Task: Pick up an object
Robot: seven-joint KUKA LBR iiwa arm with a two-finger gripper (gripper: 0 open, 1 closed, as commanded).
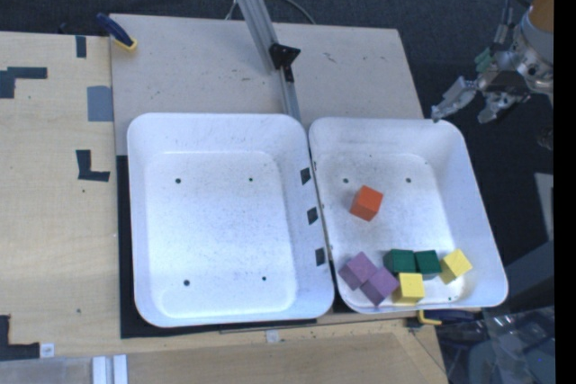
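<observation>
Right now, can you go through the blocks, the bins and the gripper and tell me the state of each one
Orange block: lying alone, mid right bin, free.
Two purple blocks: touching, near edge of right bin.
Two green blocks: side by side, beside the purple ones.
Two yellow blocks: one by the near rim, one right of green.
Right white bin: holds all blocks.
Left white bin: flat on bench.
Gripper: open, beyond the right bin's far corner, holding nothing.

Speckled glossy plastic bins [216, 135], matt blocks [366, 203]

Orange block [365, 203] lies alone mid right bin [468, 166]
</observation>
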